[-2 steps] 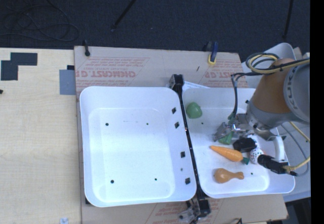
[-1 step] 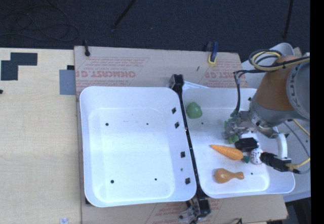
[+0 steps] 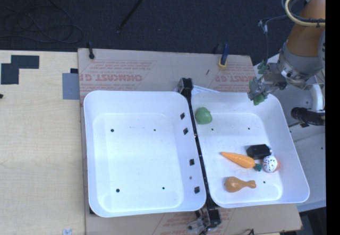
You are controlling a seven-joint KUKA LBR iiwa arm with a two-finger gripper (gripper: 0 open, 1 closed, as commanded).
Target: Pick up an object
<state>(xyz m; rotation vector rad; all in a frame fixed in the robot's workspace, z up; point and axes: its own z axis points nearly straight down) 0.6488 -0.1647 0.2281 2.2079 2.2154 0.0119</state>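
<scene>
Nearest the lens: left bin (image 3: 101,122), white and shallow, on a cardboard sheet (image 3: 133,72) over the worktop (image 3: 37,154). Right bin (image 3: 289,138) touches it along a black clip strip (image 3: 192,138). Contents of right bin, left to right: green ball (image 3: 203,116) near the far left corner; toy chicken drumstick (image 3: 238,184) near the front wall; orange carrot (image 3: 238,159) mid-bin; black block (image 3: 258,150) just beyond the carrot tip; white spotted ball (image 3: 270,164) beside the block. Gripper (image 3: 258,94) hangs over the bin's far right corner, well apart from all items; a green bit shows at its tip. Finger state: cannot tell
</scene>
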